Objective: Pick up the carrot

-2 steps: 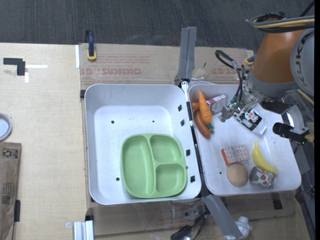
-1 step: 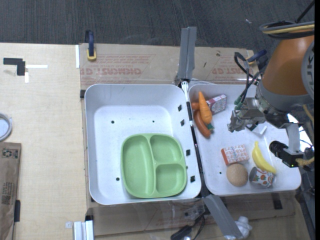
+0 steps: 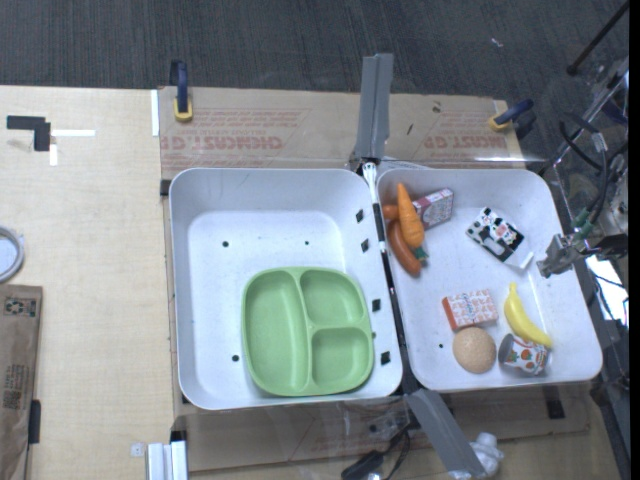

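Carrot (image 3: 405, 214) pickup: the gripper (image 3: 556, 259) sits at the right bin's (image 3: 560, 363) right rim, its jaws too blurred to tell. It should cross to the left wall, where the carrot lies beside what may be a sausage (image 3: 402, 248), and close across its middle.

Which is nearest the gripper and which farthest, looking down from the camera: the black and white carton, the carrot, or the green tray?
From the gripper at the right bin's right edge:
1. Black and white carton, right bin, closest.
2. Carrot, right bin's left wall.
3. Green tray, left bin, farthest.
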`<action>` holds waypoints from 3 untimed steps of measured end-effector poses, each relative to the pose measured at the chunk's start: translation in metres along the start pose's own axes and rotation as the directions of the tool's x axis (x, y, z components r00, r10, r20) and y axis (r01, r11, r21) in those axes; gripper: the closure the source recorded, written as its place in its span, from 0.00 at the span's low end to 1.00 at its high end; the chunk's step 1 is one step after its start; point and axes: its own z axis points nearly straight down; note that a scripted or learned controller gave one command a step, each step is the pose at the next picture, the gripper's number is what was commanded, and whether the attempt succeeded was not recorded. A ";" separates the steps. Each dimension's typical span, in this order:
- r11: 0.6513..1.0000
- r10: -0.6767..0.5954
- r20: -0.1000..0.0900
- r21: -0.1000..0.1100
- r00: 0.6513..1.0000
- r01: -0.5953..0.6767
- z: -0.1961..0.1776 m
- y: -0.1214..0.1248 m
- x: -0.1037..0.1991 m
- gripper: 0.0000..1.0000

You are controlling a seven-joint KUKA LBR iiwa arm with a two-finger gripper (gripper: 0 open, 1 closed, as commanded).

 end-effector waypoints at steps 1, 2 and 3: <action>0.959 0.283 -0.001 0.003 0.959 -0.283 0.086 -0.010 -0.065 1.00; 0.910 0.416 0.000 0.002 0.910 -0.416 0.050 -0.008 -0.061 1.00; 0.760 0.650 0.000 0.005 0.760 -0.650 0.071 -0.009 -0.062 1.00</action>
